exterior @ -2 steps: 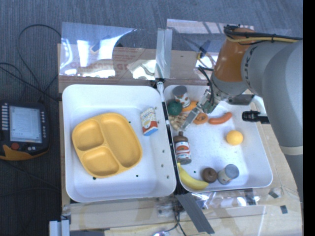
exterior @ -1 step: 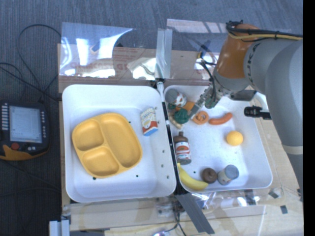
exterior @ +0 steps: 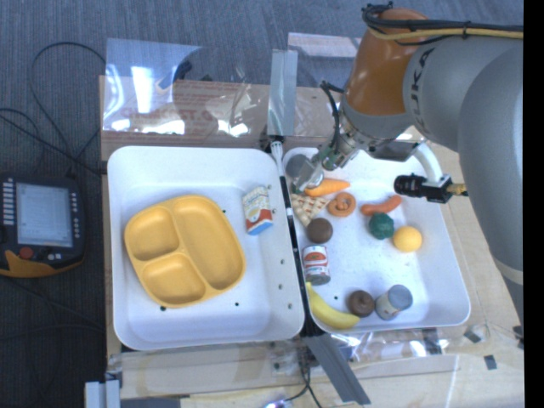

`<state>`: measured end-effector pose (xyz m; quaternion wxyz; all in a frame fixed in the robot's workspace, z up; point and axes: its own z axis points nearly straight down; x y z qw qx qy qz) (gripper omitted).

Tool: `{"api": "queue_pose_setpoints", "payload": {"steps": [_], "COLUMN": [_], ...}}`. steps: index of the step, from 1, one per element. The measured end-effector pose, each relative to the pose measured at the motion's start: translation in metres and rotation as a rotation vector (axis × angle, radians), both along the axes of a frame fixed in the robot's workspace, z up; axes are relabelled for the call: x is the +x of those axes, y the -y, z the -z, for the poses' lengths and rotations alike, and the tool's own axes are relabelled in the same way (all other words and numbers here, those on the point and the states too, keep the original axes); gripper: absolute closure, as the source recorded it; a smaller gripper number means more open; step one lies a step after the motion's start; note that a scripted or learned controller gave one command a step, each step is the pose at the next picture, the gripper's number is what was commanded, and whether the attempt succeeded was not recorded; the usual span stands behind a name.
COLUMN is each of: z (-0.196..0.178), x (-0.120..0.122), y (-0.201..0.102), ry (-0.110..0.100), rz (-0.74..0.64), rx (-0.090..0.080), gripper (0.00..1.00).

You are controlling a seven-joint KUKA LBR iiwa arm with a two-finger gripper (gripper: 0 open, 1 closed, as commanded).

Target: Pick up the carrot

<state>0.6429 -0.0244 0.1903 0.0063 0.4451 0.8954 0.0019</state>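
Observation:
The carrot [exterior: 328, 188] is a small orange piece lying near the back left corner of the right bin [exterior: 442, 270]. My gripper [exterior: 309, 173] hangs over that corner, just left of and above the carrot's left end, very close to it or touching it. Its tip is low in the bin. The grey arm with the orange band [exterior: 382, 66] reaches in from the upper right and hides part of the bin's back edge.
Crowded around the carrot are a waffle piece [exterior: 304, 204], an orange donut [exterior: 342, 204], a brown ball [exterior: 320, 229], a red-orange sausage [exterior: 382, 204], a green ball [exterior: 381, 225] and a lemon [exterior: 408, 239]. The left bin holds a yellow divided plate [exterior: 183, 249] and a small carton [exterior: 257, 208].

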Motion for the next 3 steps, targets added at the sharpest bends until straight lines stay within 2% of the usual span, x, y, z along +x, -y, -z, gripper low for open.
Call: {"api": "queue_pose_setpoints", "payload": {"steps": [1,2,3], "z": [0.007,-0.113,-0.007], "x": [-0.033,0.008,-0.055], "y": [-0.058,0.006,0.054], "ry": [-0.014,0.002,-0.021], "rz": [0.348,0.244,-0.136], "rx": [0.003,0.002,0.0], "gripper": [1.0,1.0,1.0]}}
